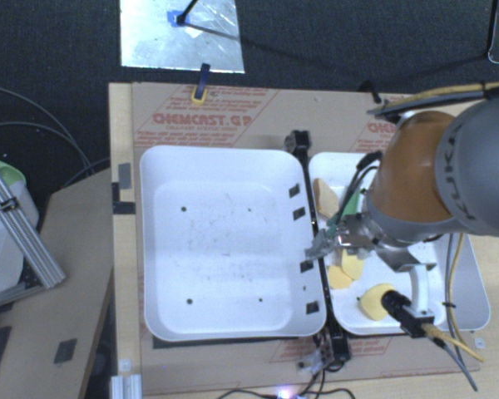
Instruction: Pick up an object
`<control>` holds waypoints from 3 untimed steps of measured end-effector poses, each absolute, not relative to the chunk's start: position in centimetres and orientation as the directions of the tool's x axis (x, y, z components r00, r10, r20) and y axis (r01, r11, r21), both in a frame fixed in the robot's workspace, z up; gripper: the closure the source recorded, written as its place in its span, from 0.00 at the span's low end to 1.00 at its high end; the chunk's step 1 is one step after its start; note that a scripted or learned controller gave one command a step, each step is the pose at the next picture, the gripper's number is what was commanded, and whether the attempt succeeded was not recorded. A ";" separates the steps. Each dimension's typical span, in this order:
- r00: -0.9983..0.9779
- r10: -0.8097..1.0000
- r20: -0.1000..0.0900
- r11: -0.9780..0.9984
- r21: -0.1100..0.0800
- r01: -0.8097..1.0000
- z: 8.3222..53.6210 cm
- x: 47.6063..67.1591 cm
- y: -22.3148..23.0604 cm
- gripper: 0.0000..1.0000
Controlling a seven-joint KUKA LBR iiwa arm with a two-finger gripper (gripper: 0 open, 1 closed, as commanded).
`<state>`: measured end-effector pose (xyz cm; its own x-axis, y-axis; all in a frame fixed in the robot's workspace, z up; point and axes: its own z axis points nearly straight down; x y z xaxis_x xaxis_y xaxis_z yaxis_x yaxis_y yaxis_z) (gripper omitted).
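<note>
My gripper [334, 243] hangs low over the left part of the right bin [474, 306], under the grey arm with its orange band. A tan wedge-shaped piece [324, 196] lies at the bin's left wall, just behind the gripper. Two pale yellow pieces [343, 274] sit directly in front of the gripper, close under it. A rounder yellow object [371, 302] lies nearer the bin's front edge. The arm's bulk hides the middle and back of this bin.
The left bin [224, 160] stands beside the right one, with a black divider rail and clips [309, 223] between them. A shiny metal sheet [181, 23] lies on the floor behind the bench. A blue and yellow clamp [201, 85] sits at the bench's back edge.
</note>
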<state>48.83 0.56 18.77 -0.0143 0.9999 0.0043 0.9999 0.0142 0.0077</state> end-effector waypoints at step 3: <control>-0.006 1.000 0.002 0.006 0.010 1.000 37.0 48.7 7.1 1.00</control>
